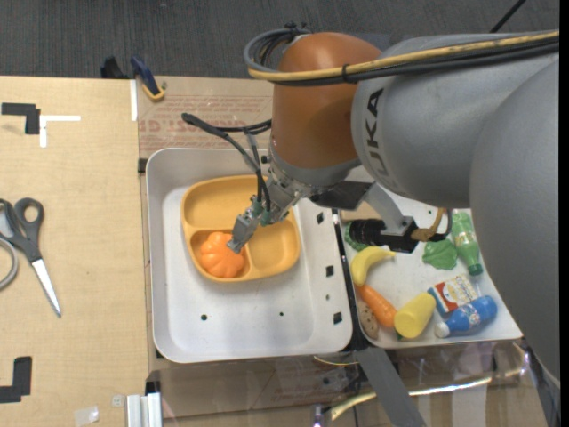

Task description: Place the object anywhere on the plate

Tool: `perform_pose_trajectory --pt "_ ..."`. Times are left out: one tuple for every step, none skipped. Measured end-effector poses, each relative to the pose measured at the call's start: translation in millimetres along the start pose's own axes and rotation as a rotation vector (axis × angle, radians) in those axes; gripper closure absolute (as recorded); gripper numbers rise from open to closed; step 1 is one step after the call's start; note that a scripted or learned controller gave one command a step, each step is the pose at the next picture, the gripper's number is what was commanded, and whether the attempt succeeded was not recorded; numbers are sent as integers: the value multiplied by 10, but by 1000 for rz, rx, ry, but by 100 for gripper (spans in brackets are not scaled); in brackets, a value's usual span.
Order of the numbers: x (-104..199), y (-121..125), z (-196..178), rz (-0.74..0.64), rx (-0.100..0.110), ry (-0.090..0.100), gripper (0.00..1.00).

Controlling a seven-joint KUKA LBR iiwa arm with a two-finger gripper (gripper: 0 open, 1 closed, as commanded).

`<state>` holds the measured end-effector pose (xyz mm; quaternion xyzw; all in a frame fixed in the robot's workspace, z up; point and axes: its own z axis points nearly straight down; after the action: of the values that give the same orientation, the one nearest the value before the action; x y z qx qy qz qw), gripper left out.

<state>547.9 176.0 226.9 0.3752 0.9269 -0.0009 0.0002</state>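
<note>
Nearest the front edge of the table (71,327), the 2 white bins sit side by side. In the right bin (444,338), a yellow cylinder-shaped toy (414,315) lies close to the front rim, with a carrot (379,306) just beside it on the left and a blue, white and red packet (462,305) just beside it on the right. Further back in that bin are a banana (369,261) by the left wall, a green leafy piece (439,253) and a green bottle (466,243). The front half of the left bin (231,327) is bare white floor; behind it lies the yellow divided plate (213,205), nearer the bin's far-left corner. The orange object (220,253), round and ribbed like a small pumpkin, rests on the plate in its near-left compartment. The end effector (242,237) hangs right at the object's upper right side, touching it or just above it; I cannot tell whether it is spread, pressed together or pinching the object. Above it the grey arm (444,132) with its orange band (316,96) covers the far right of the bins. On the bare table to the left of the bins, a pair of scissors (34,247) lies by the left edge, well apart from the plate. A blue clip (147,76) sits at the table's far edge
</note>
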Motion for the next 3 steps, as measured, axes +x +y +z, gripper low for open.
perform_pose_trajectory --pt "0 0 0 0 0 0 0" --pt "0 0 0 0 0 0 0" --pt "0 0 0 0 0 0 0"
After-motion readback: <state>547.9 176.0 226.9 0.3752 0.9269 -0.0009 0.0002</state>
